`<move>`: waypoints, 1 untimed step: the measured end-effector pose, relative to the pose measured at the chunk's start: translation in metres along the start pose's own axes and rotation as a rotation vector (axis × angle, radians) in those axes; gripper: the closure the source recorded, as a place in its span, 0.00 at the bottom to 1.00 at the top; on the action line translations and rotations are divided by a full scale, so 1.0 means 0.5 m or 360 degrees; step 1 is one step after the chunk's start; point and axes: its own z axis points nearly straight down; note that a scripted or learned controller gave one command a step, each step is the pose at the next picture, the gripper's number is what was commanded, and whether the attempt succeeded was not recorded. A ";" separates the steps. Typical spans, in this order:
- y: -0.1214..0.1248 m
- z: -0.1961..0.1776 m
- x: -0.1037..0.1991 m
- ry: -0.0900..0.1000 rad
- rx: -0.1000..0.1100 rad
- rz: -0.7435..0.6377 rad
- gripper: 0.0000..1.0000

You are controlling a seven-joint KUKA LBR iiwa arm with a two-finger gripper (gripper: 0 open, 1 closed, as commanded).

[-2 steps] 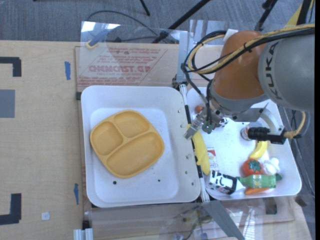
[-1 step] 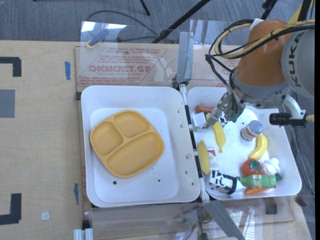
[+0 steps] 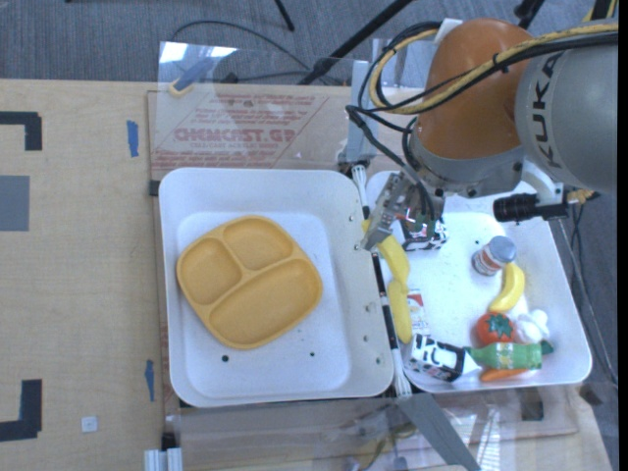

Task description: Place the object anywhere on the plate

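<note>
My arm reaches in from the right, its orange band (image 3: 471,86) bulking over the far side of the right bin (image 3: 574,356), black and yellow cables looped around it. My pincer (image 3: 391,226) hangs at that bin's left wall, tilted down and leftward, and the top end of a long yellow banana-shaped object (image 3: 397,283) sits right at its tips. Whether my fingers are closed on it or merely touching it, I cannot tell. The object lies along the left wall of the right bin.

The plate (image 3: 250,280) rests in the left bin (image 3: 186,189), well apart from the object. It is a smooth, matte yellow-orange tray with rounded corners and three moulded compartments.

Further right in my bin lie a smaller curved yellow banana (image 3: 509,287), a small brown jar with a grey lid (image 3: 494,256), a red tomato-like ball (image 3: 494,330) and a black-and-white packet (image 3: 436,356). Grey letters "KUKA" run along my arm's casing. A brown board (image 3: 245,130) beyond the left bin carries faded red print I cannot read.
</note>
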 end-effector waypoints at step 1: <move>0.184 0.106 0.064 0.0009 0.0003 -0.0136 1.00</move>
